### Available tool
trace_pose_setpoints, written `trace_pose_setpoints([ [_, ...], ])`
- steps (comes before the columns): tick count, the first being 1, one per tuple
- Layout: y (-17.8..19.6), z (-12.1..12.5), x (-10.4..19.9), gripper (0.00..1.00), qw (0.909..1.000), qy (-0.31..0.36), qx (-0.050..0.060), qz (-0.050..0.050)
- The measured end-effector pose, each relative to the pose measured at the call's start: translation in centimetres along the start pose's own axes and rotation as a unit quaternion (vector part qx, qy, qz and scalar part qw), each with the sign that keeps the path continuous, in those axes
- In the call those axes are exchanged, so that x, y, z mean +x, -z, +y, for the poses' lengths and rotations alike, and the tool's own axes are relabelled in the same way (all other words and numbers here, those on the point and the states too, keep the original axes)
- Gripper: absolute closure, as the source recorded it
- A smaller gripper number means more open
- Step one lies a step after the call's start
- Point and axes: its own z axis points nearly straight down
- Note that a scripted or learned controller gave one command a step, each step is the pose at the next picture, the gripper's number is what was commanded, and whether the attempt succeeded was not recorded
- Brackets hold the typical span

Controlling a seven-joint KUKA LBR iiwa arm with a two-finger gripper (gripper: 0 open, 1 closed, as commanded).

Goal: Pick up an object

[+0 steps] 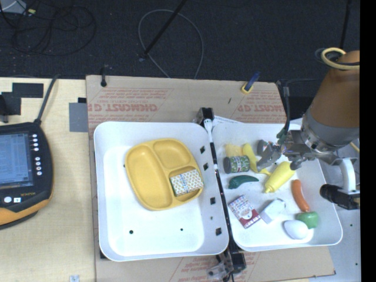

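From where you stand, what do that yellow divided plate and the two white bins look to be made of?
The yellow plate looks like moulded plastic, matte, with soft rounded dividers. The left bin and right bin look like thin smooth plastic too, faintly glossy; coated metal can't be ruled out.

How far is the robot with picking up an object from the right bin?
Nothing looks picked up yet. The gripper is low in the right bin, among the yellow bottle, the small can and the banana, but no thing shows between its fingers. Still left: closing on one thing and lifting it. The yellow tray in the left bin holds a small box.
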Motion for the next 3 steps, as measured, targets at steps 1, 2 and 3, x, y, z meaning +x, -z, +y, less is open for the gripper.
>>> trace_pose_setpoints([
  [1, -13.1, 1.2, -4.9, 0.0, 1.0, -0.001, 0.004, 0.0],
  [2, -12.9, -1.8, -10.3, 0.0, 1.0, -0.001, 0.0, -0.001],
  [3, -11.9, -1.7, -10.2, 1.0, 1.0, -0.003, 0.0, 0.001],
])
